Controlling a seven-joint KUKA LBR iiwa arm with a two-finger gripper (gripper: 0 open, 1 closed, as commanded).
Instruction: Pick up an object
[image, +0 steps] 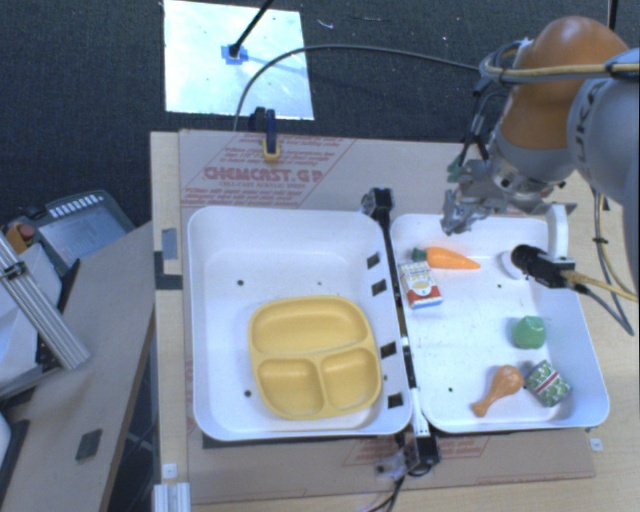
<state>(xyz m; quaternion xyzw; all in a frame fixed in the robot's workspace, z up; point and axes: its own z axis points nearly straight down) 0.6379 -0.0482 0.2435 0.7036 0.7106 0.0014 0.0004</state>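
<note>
My gripper (459, 221) hangs over the back left corner of the right bin (470, 415), just above and behind an orange carrot (453, 260). A small red and white carton (421, 283) lies left of the carrot, by the bin's left wall. A green lump (529, 331) rests near the right wall. At the front right are a tan drumstick (497, 389) and a green and white packet (547, 382). I see nothing held in the gripper.
The left bin (215, 300) holds a yellow divided plate (314, 355) toward its front. Black clips line the seam between the two bins (392, 300). A grey device (75, 230) sits on the side table to the left.
</note>
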